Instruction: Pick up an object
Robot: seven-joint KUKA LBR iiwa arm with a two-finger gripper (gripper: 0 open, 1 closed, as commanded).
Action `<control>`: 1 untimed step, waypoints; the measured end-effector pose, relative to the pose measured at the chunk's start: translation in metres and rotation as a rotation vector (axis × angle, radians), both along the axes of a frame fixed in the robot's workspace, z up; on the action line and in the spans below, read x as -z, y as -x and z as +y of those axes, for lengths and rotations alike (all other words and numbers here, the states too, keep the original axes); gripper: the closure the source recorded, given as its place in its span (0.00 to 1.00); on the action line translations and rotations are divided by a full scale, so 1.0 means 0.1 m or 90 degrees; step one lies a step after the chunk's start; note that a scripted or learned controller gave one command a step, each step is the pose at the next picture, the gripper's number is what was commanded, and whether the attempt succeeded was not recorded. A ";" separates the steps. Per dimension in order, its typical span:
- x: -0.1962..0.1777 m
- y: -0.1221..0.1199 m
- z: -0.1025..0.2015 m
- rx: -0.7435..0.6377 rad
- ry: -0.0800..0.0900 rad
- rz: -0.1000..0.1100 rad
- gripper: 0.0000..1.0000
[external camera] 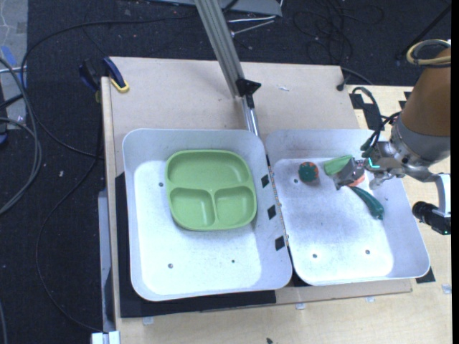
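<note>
1. Approach step, by my judgement: the arm (423,120) reaches in from the right and its gripper (351,173) hangs low over the upper part of the right bin (344,256), right among the objects there. Nothing looks lifted yet.

2. Jaws: I cannot tell whether they are spread or closed; the dark gripper parts blur into the items under them.

3. Candidate things in the right bin: a light green piece (336,165) touching or just beside the gripper, a teal curved tool (371,201) just below it, and a small round green-and-orange ball (308,172) a little to the left.

4. Orientation: the teal tool has a clear long axis, running diagonally from upper left to lower right, its upper end near the gripper. The light green piece lies roughly left to right with a slight tilt. The ball has no long axis.

5. Next move, as I judge it: settle over 1 item, close across its narrow width, then lift straight up.

6. Left bin (143,264) carries a green divided plate (211,190), well apart from the action, on the desk (179,92).
</note>
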State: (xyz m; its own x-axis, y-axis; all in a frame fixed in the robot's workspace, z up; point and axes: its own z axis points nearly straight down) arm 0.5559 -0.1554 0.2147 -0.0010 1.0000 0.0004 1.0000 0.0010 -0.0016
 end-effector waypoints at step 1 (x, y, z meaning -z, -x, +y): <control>-0.01 0.00 0.00 0.000 0.000 -0.001 0.00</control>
State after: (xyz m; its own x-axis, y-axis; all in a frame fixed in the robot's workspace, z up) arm 0.5564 -0.1554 0.2153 -0.0012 1.0000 0.0001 1.0000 0.0012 0.0000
